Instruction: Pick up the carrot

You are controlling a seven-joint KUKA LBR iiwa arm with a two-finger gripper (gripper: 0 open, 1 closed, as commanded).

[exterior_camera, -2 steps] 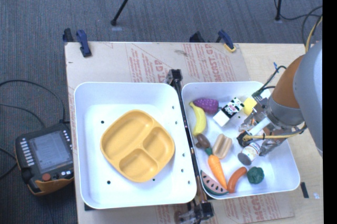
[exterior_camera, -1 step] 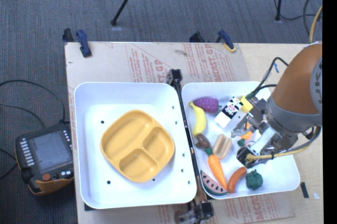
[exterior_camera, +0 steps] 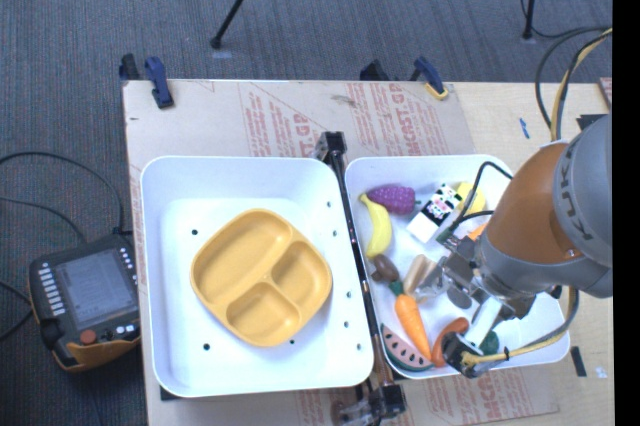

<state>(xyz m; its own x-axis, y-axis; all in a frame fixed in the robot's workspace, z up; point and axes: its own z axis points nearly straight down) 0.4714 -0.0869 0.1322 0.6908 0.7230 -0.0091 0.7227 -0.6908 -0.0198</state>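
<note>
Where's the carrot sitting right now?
In the camera view, the carrot lies in the right bin, toward its near-left corner. It is just above the watermelon slice and below the banana.

Partial "KUKA" on arm (exterior_camera: 545, 214), bench (exterior_camera: 290, 119) print unreadable

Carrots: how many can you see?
1. The carrot lies in the right-hand bin, beside the watermelon slice. The arm covers part of that bin, so another could be hidden.
</note>
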